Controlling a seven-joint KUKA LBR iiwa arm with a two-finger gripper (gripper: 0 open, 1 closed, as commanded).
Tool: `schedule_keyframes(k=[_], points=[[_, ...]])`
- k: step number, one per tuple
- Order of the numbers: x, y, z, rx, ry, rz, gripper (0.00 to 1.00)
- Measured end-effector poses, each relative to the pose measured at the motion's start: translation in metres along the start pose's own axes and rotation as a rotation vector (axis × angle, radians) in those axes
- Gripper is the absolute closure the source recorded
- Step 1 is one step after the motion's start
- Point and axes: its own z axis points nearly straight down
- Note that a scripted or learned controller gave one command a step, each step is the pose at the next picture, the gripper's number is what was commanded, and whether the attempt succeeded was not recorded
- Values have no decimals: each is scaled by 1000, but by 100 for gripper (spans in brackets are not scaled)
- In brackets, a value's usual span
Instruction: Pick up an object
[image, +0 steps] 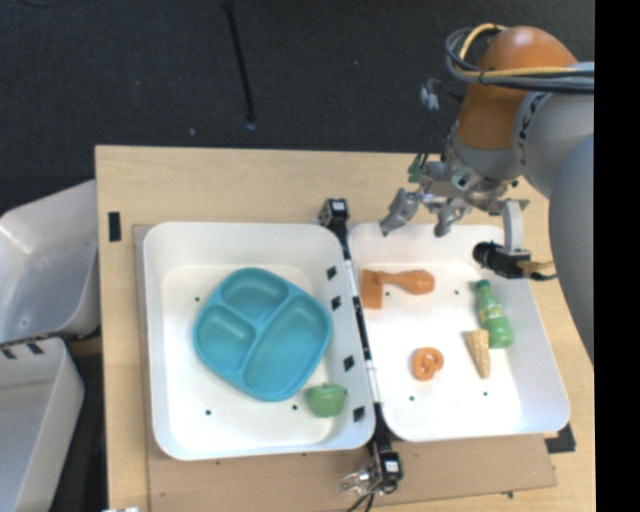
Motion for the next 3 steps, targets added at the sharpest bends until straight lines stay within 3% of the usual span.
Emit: schedule_keyframes(k=[2, 3], points=[[-16, -5, 106, -1, -1, 3, 0], [-17, -3, 91, -8, -1, 4, 100]])
